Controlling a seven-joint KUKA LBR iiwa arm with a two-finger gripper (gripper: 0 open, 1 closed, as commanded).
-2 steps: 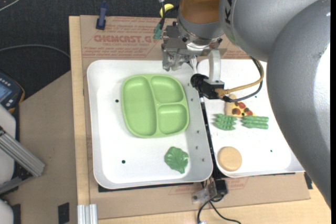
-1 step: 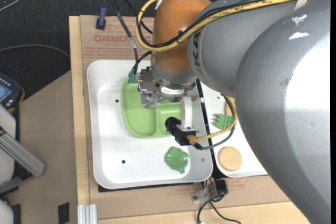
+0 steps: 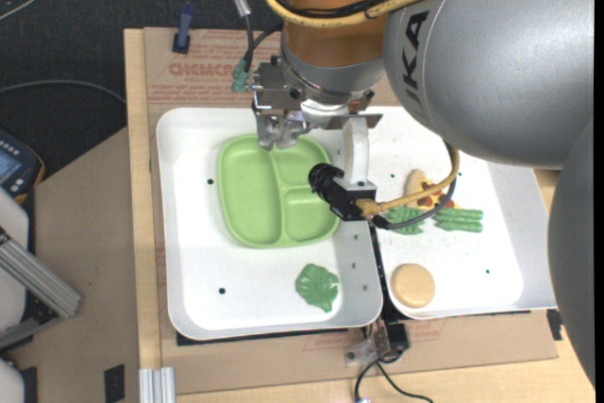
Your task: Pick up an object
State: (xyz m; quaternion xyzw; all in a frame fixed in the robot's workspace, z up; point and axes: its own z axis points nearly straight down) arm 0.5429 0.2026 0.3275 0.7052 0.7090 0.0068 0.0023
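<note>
A light green divided plate [image 3: 255, 193] lies in the left bin [image 3: 179, 231], toward its back. My gripper [image 3: 276, 139] hangs over the plate's far rim, close to or touching it, and I see nothing held in it. A green leafy piece [image 3: 318, 286] lies at the left bin's front right. In the right bin [image 3: 514, 260] are a round tan disc [image 3: 412, 284] at the front left, a bunch of green bean-like pieces [image 3: 458, 220], and a small tan piece [image 3: 416, 181] partly behind the cable.
The big grey arm and its orange band cover the back of the right bin. The bins rest on a cardboard sheet [image 3: 160, 90] with a small blue object [image 3: 182, 28] at its far left corner. The left bin's front left floor is bare.
</note>
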